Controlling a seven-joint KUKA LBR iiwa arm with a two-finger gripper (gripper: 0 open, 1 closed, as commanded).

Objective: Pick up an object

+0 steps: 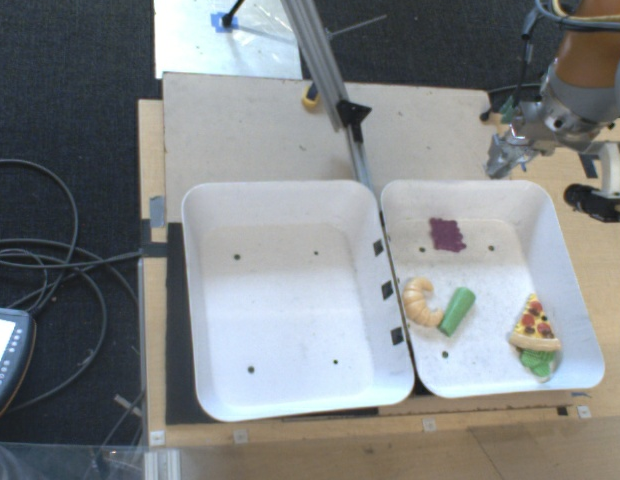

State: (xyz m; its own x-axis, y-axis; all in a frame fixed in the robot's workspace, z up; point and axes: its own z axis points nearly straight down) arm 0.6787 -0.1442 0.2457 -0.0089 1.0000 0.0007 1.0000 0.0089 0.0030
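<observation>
The right bin point(565, 258) holds a purple lump point(447, 234) near its back, a tan croissant point(421, 301) and a green cylinder point(457, 310) side by side in the middle, and a pizza slice point(535, 325) lying over a green piece point(536, 362) at the front right. My gripper point(503, 158) hangs above the back rim of the right bin, right of the purple lump and well above it in the view. Nothing is seen between its fingers.
The left bin point(205, 268) stands beside the right one, with a divider of black clips between them. A slanted metal pole point(325, 58) crosses the bench behind the bins. Cables and a tablet lie on the floor at left.
</observation>
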